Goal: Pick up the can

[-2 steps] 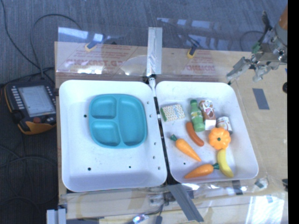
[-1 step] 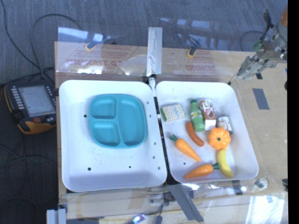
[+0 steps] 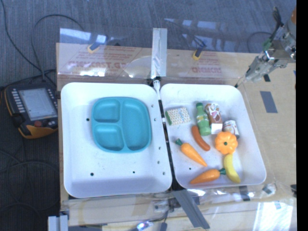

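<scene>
The can (image 3: 231, 128) is small and silvery with a red-and-white label. It stands in the right bin (image 3: 250, 124) near its right wall, just above an orange pumpkin (image 3: 226, 142) and beside a small carton (image 3: 213, 115). My gripper (image 3: 255, 71) hangs at the upper right, outside the right bin's far right corner and well away from the can. It is small and partly cut off by the frame's edge, and nothing shows in it.
The right bin also holds a green bottle (image 3: 202, 120), a pale patterned block (image 3: 177, 115), three carrots (image 3: 192, 152) and a banana (image 3: 231, 169). In the left bin (image 3: 77, 143) lies a blue divided plate (image 3: 120, 124). A pendant (image 3: 31, 107) lies on the floor to the left.
</scene>
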Tool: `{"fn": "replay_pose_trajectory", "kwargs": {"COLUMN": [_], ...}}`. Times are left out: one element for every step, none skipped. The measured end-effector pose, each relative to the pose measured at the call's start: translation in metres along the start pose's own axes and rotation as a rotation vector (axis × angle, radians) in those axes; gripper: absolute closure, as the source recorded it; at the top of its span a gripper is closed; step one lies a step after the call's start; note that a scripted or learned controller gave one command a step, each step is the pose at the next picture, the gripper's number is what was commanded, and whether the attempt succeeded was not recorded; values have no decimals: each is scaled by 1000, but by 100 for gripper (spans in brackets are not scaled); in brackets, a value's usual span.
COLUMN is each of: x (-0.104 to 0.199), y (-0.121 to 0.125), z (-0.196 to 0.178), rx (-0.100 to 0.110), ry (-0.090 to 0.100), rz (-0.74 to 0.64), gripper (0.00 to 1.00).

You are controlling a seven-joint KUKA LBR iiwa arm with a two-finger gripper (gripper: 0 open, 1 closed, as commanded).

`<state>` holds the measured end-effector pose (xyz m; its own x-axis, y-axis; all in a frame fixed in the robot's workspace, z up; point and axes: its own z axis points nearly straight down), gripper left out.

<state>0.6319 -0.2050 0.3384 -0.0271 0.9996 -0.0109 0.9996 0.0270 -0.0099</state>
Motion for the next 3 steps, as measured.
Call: {"fn": "replay_pose_trajectory", "kwargs": {"x": [0,0,0], "y": [1,2,2], "z": [-8,-16,-24], "rx": [2,4,5], "ry": [-2,-3,-5], "rz": [0,0,0], "gripper": [100,100,100]}}
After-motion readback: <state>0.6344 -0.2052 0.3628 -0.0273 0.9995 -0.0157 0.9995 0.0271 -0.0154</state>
